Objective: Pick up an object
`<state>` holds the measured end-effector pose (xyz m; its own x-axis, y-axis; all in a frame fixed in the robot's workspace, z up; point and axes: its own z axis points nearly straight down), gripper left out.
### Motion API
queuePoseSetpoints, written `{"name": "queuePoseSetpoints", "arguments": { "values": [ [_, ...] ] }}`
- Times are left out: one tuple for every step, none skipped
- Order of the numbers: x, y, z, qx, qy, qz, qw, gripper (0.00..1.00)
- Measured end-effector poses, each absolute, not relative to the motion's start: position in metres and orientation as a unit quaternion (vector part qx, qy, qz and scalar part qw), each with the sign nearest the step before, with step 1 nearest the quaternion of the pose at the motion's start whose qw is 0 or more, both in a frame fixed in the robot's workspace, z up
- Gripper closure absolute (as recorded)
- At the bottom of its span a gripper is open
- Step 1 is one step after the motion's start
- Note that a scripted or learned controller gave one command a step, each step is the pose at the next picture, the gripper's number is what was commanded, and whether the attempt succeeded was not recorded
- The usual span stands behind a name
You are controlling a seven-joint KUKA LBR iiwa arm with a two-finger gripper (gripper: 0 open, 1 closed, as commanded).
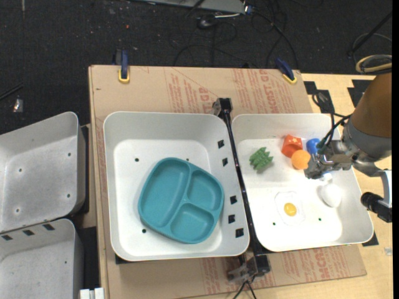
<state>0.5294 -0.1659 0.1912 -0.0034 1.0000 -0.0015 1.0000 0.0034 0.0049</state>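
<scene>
Objects lie loose in the right bin (268,242) — orange ball (300,159), red piece (290,145), green toy (261,158), fried egg (290,208), white lump (330,195). Gripper (319,169) hovers beside the ball — its grip unclear, nothing visibly lifted; picking remains.

Bright, even overhead light, soft shadows, white bins (124,129) slightly washed out, pic a bit grainy.

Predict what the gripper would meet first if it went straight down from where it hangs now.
Probably the bare floor of the right bin, just beside the orange ball; the gripper looks clear of the ball, though depth is unclear.
</scene>
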Motion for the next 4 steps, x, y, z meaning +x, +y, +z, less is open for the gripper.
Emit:
{"name": "queuePoseSetpoints", "arguments": {
  "values": [
    [0.538,-0.158,0.245,0.706,0.708,0.0013,0.003,1.0],
    [0.53,-0.096,0.244,0.705,0.709,0.0002,-0.001,1.0],
    [0.518,-0.039,0.246,0.705,0.71,-0.0001,-0.001,1.0],
    [0.515,0.011,0.232,0.705,0.709,-0.0002,-0.001,1.0]
  ]
}}
